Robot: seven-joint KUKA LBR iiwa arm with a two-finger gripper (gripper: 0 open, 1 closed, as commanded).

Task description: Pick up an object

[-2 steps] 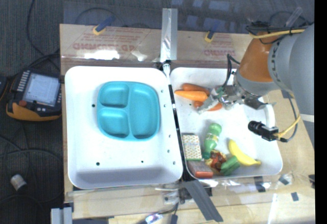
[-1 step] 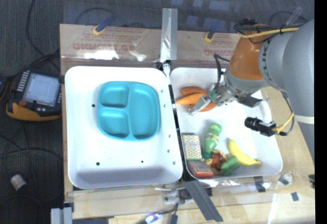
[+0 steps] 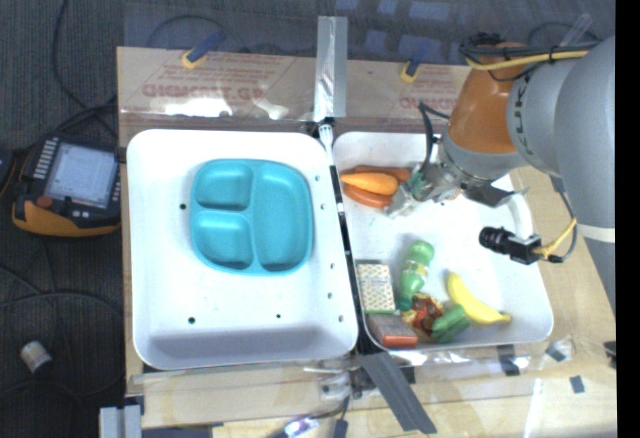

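Camera view: gripper (image 3: 418,188) sits low in the right bin (image 3: 530,316), just beside the carrot-like orange object (image 3: 370,187), which lies to the jaws' left, maybe touching. Can't tell if jaws are open or shut, nor if anything's held. Risk: fingers close off-centre & the rounded orange piece squirts toward the bin wall, or gets nudged w/o a grip. Arm (image 3: 560,116) comes in from the right, orange band (image 3: 485,116) above the wrist, wrist tipped down-left. Banana (image 3: 474,300) & green bottle (image 3: 415,268) lie well below the jaws.

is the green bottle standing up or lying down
Lying down: the green bottle rests on its side on the right bin's floor, cap pointing away.
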